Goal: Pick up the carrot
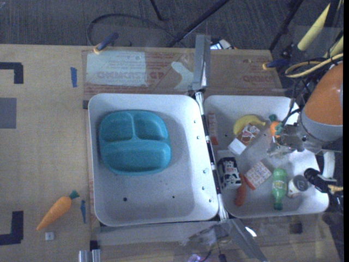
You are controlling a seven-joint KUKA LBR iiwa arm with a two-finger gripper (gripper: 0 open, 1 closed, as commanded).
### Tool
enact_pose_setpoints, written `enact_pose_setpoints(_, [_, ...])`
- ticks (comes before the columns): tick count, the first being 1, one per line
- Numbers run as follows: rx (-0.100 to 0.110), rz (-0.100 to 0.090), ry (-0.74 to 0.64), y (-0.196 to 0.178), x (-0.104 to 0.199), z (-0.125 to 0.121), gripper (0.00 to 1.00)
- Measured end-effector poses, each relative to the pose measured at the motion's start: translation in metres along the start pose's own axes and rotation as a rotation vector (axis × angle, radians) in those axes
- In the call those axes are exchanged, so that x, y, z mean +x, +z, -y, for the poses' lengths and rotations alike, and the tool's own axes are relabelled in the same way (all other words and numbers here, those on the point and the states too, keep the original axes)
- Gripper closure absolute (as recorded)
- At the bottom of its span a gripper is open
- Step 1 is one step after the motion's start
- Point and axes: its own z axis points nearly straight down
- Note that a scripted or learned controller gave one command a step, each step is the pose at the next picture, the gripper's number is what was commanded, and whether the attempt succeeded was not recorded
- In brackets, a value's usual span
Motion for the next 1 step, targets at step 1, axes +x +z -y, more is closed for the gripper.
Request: enact_pose_setpoints(1, [0.002,0.000,-0.003,-0.1010,0.0522,-0.0469,1.00])
